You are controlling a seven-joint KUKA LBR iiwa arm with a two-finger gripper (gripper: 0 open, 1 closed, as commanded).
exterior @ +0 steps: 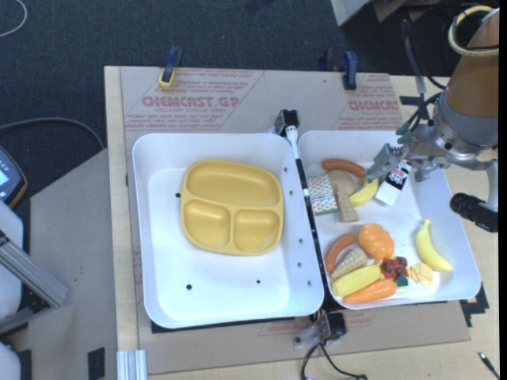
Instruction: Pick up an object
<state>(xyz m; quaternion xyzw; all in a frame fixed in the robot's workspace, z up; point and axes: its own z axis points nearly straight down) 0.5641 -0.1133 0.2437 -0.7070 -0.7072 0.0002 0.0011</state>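
The gripper (390, 167) is seen low over the right bin (463, 248), at its far side; whether anything is gripped cannot be told. Just beside it lies a small curved yellow piece (364, 193). A glossy moulded yellow tray (232, 207) with 3 compartments is seated in the left bin (158, 275).

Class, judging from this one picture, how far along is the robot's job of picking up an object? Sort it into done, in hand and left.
Done: the arm has reached over the right bin, its claw low among the toy food. In hand: the claw sits by a small yellow piece, but a grip cannot be confirmed. Left: closing on an item and lifting it; the yellow divided plate lies in the left bin.
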